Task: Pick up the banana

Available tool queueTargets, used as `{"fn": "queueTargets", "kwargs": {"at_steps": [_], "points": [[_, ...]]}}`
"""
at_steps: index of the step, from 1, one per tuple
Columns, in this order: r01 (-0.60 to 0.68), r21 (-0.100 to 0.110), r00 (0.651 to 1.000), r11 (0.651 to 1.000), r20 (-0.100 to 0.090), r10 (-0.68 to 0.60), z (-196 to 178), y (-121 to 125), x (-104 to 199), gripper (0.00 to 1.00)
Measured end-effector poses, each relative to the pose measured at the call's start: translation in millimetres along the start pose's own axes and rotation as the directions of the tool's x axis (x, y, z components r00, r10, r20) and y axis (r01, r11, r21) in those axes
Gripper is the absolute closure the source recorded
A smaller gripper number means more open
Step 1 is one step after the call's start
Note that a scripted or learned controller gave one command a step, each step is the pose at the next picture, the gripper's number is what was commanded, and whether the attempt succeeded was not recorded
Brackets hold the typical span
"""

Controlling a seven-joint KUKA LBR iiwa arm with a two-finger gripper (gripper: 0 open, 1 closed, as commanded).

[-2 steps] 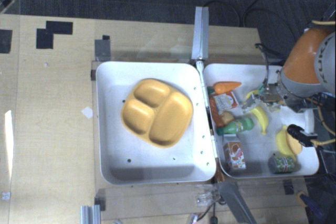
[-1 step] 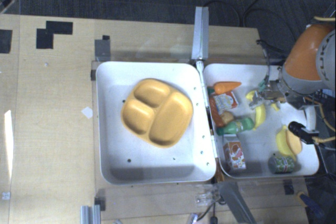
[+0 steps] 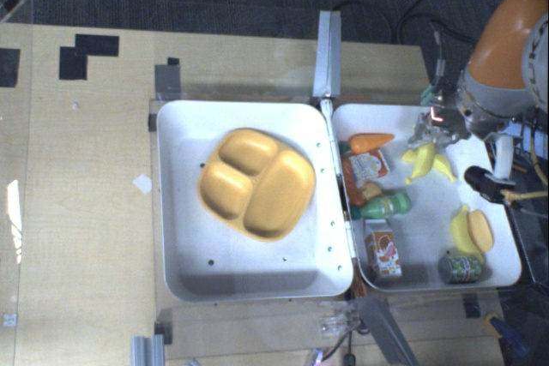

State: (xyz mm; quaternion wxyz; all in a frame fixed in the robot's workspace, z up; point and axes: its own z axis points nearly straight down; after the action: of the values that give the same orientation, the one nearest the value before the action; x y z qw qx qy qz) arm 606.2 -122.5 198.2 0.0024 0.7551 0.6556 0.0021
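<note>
Upper right of frame, right bin (image 3: 506, 266) | gripper (image 3: 436, 129) sits over banana (image 3: 429, 161), poised for pickup | clamp state: cannot tell

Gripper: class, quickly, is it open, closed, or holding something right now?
Gripper: cannot be told; it sits right over the banana in the right bin.

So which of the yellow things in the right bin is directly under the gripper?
The banana, lying just below the gripper near the bin's top. The other yellow item, round with an orange patch, sits farther down by the bin's right side.
</note>
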Motion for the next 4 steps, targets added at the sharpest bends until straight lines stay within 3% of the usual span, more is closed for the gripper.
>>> {"fn": "queueTargets", "kwargs": {"at_steps": [1, 2, 3, 4], "points": [[0.000, 0.000, 1.000, 1.000, 0.000, 0.000, 0, 0, 0, 0.00], [0.276, -0.001, 0.961, 0.961, 0.001, -0.276, -41, -35, -29, 0.00], [0.457, -0.007, 0.889, 0.889, 0.004, -0.457, 108, -14, -37, 0.00], [0.560, -0.001, 0.828, 0.828, 0.001, -0.560, 83, -17, -8, 0.00]]}}
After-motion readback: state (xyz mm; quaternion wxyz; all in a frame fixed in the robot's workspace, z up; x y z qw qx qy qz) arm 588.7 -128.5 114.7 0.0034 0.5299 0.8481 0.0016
